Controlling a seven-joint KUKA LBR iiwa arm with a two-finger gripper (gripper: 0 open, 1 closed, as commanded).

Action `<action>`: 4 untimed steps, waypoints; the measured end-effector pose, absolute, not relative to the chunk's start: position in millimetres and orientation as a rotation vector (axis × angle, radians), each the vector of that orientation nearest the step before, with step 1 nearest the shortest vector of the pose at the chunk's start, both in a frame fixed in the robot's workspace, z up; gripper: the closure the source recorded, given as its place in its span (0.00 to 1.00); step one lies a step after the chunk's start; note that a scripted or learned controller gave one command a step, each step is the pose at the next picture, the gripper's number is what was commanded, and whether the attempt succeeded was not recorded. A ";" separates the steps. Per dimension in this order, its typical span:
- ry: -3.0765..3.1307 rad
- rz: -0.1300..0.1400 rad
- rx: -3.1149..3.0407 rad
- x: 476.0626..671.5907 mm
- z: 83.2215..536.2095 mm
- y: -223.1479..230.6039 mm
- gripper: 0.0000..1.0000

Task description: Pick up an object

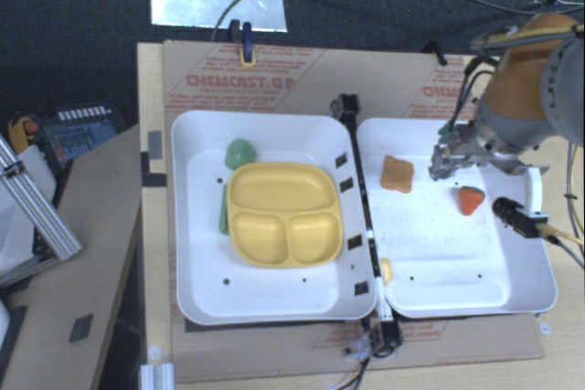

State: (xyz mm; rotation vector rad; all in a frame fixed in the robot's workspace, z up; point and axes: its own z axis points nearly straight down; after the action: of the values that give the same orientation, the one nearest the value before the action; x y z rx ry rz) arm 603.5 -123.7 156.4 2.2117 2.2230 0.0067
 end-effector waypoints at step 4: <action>2.233 0.004 2.212 607.7 221.4 -18.0 1.00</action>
State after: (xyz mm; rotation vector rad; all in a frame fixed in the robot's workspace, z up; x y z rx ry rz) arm 607.7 -18.0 221.4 2.2115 2.2331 0.0037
